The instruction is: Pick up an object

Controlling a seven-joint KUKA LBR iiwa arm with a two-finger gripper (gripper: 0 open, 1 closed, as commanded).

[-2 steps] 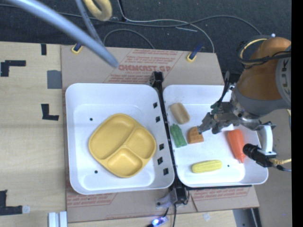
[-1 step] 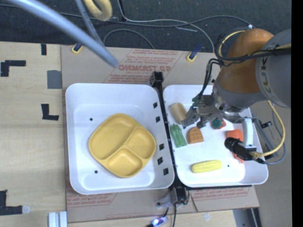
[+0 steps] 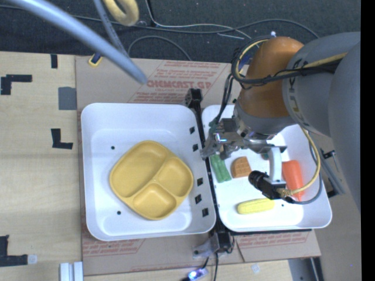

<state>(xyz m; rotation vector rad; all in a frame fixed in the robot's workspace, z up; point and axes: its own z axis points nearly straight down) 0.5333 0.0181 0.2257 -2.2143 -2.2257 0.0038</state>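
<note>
Closest to the lens, a blurred grey bar [image 3: 70,25] slants across the upper left corner, well away from the pincer, with a blurred pale yellow shape [image 3: 120,2] by its top end. Below it the grey arm [image 3: 331,81] with its orange band [image 3: 269,81] reaches in, and the pincer [image 3: 218,145] hangs low over the near-left part of the right bin [image 3: 313,215], close to the wall between the two bins; whether it is wide or narrow cannot be told, and nothing is seen held in it. Just beneath the pincer, touching or nearly so, lies a green block [image 3: 221,170]. Just beside that, on the pincer's right, sits a small brown piece [image 3: 240,167]; farther right lies an orange piece [image 3: 292,177], and below them, near the front wall, a yellow corn cob [image 3: 256,206]. To the pincer's left, the left bin [image 3: 96,157] holds a yellow divided plate [image 3: 151,179], lying flat. Both bins rest on a cardboard sheet [image 3: 176,78] with red print, which lies on the pale wooden surface [image 3: 29,174], marked with black tape shapes [image 3: 58,138] far to the pincer's left. Beyond the surface, above the pincer, the floor [image 3: 234,4] is dark carpet crossed by black cables [image 3: 176,25].
</note>
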